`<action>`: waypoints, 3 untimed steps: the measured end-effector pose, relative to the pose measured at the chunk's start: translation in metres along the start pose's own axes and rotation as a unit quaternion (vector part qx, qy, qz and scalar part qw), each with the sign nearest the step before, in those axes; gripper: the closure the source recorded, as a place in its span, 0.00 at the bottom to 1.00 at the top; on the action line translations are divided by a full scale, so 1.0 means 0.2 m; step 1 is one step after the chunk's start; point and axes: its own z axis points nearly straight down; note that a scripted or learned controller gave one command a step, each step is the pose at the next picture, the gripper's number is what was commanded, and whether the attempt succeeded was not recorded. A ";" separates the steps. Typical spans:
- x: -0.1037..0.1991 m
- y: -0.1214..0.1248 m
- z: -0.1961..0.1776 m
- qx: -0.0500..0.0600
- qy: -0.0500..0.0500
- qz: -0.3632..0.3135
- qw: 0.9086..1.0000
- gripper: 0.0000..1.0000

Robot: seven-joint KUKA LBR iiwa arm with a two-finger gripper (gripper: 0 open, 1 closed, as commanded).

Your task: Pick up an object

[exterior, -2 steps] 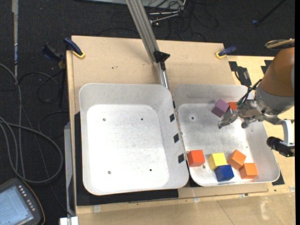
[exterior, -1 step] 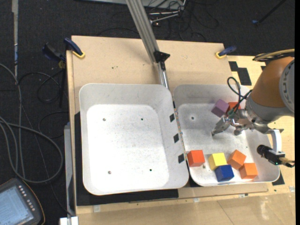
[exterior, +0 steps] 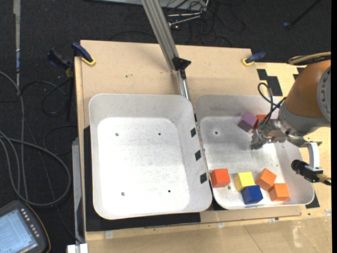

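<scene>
Tan bench top [exterior: 137,67] under two shallow white bins, dark floor with cables around. Left bin [exterior: 105,109] bare white. Right bin [exterior: 221,109] with blocks: purple block [exterior: 246,122] near far right part, just beside gripper [exterior: 256,142]; orange block [exterior: 220,177], yellow block [exterior: 244,181], blue block [exterior: 252,194] and two more orange blocks [exterior: 273,185] clustered along near edge. Grey arm [exterior: 308,101] reaching in from right, gripper low over bin floor, between purple block and near cluster. Finger spacing: cannot tell. Nothing visibly held.
</scene>
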 end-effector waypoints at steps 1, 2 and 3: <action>-0.03 0.03 -0.23 -0.002 -0.001 -0.001 1.000 1.00; 0.01 0.05 -0.46 -0.002 -0.001 -0.002 1.000 1.00; 0.01 0.06 -0.60 -0.001 0.000 -0.002 1.000 1.00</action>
